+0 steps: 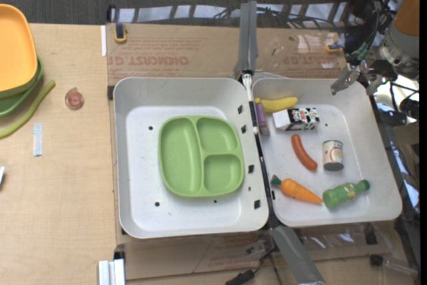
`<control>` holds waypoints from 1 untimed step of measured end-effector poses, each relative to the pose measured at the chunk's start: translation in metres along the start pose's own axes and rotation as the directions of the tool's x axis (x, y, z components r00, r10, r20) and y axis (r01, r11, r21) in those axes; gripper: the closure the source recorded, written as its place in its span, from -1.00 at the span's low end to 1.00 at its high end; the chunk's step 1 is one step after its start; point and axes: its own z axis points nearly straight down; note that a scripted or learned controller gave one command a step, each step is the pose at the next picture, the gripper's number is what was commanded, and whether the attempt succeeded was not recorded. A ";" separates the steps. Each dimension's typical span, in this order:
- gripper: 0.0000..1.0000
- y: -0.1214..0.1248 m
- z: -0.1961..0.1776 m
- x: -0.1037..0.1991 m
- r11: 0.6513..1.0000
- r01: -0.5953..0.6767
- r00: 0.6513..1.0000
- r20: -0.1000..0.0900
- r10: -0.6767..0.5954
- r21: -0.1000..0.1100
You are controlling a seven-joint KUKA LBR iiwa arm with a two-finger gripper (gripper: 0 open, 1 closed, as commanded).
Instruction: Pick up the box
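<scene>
The box (296, 119), a small printed carton, is lying on its side in the right bin (381, 163), near the back, just beside the banana (278, 103). The end effector (352, 75) is hovering over the bin's back right corner; can't tell how its grip is set. Risks: the banana is crowding the approach, and the carton's smooth faces could slip or skid on the slick white plastic. The can (332, 155), sausage (304, 151), carrot (299, 191) and bottle (345, 192) are rounded and sitting apart.

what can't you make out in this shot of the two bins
- Gripper: in the camera view, too small and cluttered by cables to tell how its fingers stand.
- Small black-and-white carton box: print too small to read.
- Grey arm: cut off by the right edge.
- Orange plate: cut off by the left edge.
</scene>
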 end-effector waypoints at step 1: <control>1.00 0.000 -0.009 0.000 1.000 0.003 1.000 0.002 -0.003 0.000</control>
